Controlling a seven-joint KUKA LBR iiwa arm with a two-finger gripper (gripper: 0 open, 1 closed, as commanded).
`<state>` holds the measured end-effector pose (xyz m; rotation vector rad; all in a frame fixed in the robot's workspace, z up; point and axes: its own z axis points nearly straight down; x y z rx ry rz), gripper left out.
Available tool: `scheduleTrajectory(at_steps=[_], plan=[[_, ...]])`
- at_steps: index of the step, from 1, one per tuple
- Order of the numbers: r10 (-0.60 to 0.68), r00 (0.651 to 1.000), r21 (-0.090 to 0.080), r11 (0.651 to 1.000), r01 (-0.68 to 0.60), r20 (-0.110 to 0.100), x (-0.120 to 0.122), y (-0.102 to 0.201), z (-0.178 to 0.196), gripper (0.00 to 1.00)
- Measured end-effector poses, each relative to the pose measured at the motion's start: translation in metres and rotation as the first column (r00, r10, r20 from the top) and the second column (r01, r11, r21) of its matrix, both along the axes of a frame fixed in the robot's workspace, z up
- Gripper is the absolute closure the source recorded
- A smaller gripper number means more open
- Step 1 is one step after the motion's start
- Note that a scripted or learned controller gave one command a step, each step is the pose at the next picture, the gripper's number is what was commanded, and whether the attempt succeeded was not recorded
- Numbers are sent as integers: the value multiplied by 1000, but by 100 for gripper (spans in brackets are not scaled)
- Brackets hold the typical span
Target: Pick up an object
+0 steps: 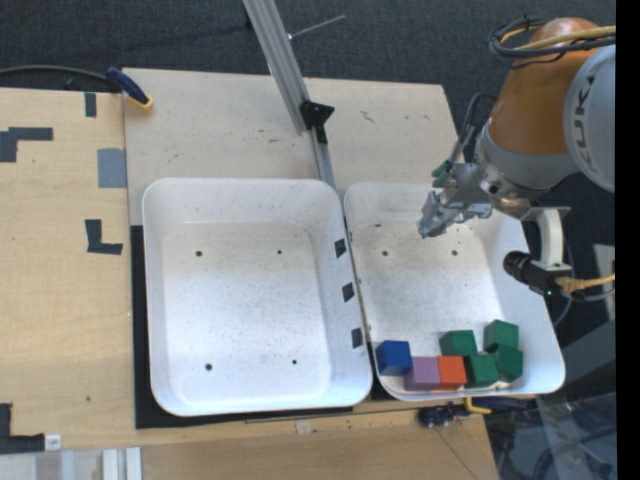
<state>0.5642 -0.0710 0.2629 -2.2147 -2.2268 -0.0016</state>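
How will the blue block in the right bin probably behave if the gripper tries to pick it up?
The blue block looks like a rigid cube with flat faces, so it should probably neither roll nor bend. It seems small, likely light. It lies against the right bin wall and touches the purple block, so fingers may find little room and push neighbours.

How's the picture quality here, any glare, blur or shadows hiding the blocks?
Camera view: even, soft light; the blocks are sharp and lightly shadowed; the right bin shows mild glare on its floor; the pincer looks slightly blurred, its detail hard to read.
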Motion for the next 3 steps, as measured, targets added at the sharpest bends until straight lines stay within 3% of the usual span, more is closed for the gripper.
scheduleTrajectory(at_steps=[1, 3], plan=[[-1, 1000, 0, 1000, 1, -1, 15, 48, 2, 100], [1, 1000, -1, 1000, -1, -2, 38, 148, -35, 100]])
